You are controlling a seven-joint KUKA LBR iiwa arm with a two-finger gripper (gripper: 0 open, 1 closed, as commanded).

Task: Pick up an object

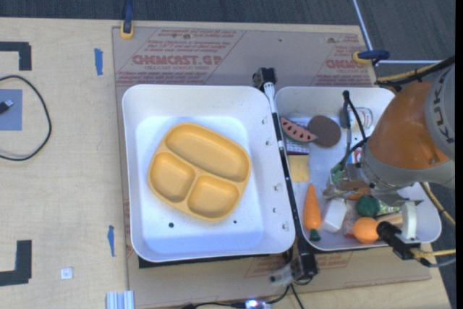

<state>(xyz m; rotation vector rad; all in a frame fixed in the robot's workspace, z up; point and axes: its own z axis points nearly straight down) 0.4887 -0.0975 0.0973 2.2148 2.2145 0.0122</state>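
1. The carrot lies in the right bin, along its left wall, long axis running near-to-far, green tip nearest.
2. The tool hangs just right of it; its grip state cannot be told.

On your left you have a shallow white bin, and in it lies a yellow tray with three compartments, set at a slant near the bin's middle. Both bins rest on a brown sheet printed with red lettering, held by a yellow clamp at its far left corner and a blue-handled one at the far right. On the wooden bench to your far left, a black cable loops beside what looks like a small grey pad.
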